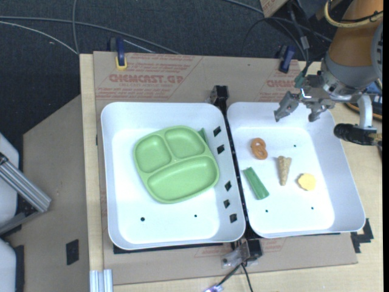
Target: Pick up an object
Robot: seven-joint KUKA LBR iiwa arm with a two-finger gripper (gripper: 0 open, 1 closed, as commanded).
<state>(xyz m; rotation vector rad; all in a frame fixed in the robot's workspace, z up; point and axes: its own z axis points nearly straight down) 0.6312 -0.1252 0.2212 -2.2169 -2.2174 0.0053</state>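
**Gripper poised over the far edge of the right bin, nothing in hand**

While the arm [355,35] reaches in from the right, its gripper [299,109] hangs above the far rim of the right bin [340,181], and from where I stand the two fingers are spread apart with only white bin floor between them. No object sits there, so I'd call this a hover rather than a grasp.

Down in that bin the candidates lie loose and well spaced, which looks deliberate: each one has bare floor around it for the fingers to drop on either side. There's an orange ring-shaped piece [259,148] nearest the gripper, a tan cone [284,169] pointing away from me just beyond it, a yellow lump [307,181] toward the right wall, and a green stick [256,182] lying close to the divider between the bins.

Over in the left bin [121,163], a green divided plate [176,163] lies flat, tilted a little off square, its three compartments bare.

My guess is the orange ring is the easiest reach; the green stick, so near the divider, seems the awkward one, with little room for a finger on that side.
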